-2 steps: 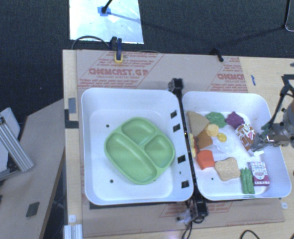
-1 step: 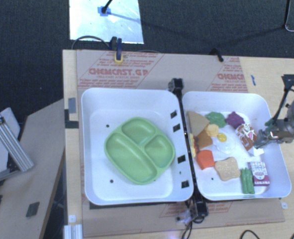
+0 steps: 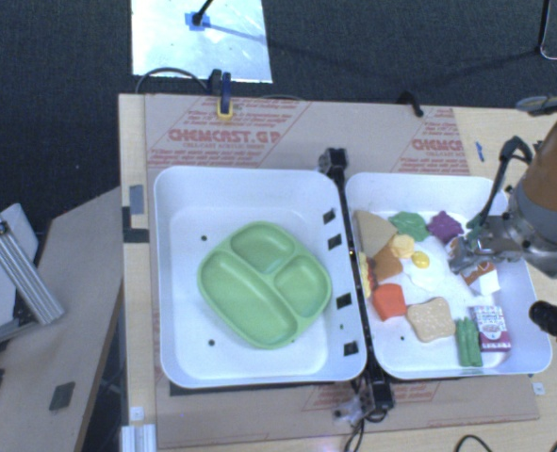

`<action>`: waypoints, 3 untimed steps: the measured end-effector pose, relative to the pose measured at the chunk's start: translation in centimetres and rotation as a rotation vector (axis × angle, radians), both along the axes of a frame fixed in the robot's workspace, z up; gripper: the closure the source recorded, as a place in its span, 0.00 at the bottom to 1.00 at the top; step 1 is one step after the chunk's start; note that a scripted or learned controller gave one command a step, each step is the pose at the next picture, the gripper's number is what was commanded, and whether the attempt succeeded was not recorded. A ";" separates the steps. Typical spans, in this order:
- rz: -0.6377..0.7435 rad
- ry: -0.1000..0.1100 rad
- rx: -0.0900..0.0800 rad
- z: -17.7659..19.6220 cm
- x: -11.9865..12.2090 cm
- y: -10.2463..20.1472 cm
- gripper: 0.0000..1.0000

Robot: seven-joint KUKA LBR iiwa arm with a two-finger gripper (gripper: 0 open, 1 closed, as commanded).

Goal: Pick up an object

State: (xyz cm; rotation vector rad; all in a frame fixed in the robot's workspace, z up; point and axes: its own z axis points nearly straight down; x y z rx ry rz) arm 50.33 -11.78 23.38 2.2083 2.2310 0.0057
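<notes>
The right bin holds several toy foods. Among them are a tan wedge, a green leaf, a purple piece, a fried egg, an orange-red cube, a bread slice, a green stick and a red-and-white carton. My gripper hangs low over the right side of this bin, just right of the egg and below the purple piece. No object is visibly held.
The left bin holds a green divided plate. A black divider runs between the bins. The arm's orange band sits over the right bin's far right edge. A black part juts in at the right.
</notes>
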 end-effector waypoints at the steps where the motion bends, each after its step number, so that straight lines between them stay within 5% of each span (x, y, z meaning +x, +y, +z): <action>1: 0.000 0.003 0.001 -0.9 0.8 5.3 1.00; 3: 0.000 0.002 0.001 -2.3 4.1 15.6 1.00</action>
